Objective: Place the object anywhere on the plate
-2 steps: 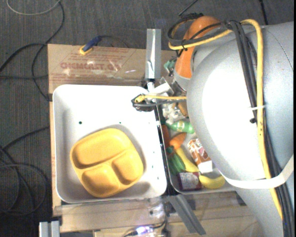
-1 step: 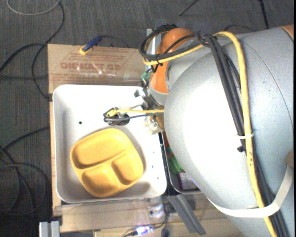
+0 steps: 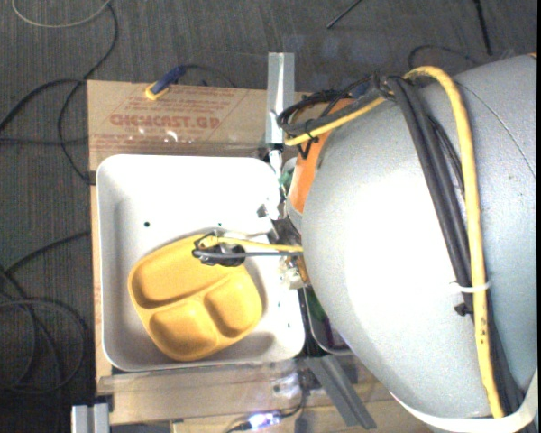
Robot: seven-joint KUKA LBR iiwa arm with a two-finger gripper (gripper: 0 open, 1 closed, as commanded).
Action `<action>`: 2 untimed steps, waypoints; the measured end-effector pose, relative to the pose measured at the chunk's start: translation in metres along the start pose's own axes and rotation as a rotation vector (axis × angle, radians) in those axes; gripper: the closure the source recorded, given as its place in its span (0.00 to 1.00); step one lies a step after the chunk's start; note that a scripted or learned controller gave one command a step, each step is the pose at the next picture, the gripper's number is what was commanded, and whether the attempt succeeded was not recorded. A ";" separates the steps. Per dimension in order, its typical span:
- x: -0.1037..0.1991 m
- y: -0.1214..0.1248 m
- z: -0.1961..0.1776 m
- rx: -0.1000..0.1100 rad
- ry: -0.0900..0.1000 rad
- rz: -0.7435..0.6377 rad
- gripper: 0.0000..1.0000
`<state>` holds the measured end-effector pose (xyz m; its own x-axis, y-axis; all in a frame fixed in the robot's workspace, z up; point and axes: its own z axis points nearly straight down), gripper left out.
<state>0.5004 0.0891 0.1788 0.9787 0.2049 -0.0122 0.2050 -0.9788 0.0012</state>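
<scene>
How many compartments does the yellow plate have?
3. On the yellow plate: one long compartment along its upper left side, and two smaller ones beside each other at its lower right.

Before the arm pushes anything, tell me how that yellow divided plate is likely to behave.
The yellow plate looks like moulded plastic, so probably stiff and light. Its wide, shallow form suggests it would slide across the smooth white bin rather than tip. The rounded rim may be awkward to pinch.
</scene>
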 end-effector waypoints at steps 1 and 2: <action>-0.011 -0.034 0.033 -0.001 0.000 0.001 1.00; -0.011 -0.034 0.033 -0.001 0.001 0.001 0.00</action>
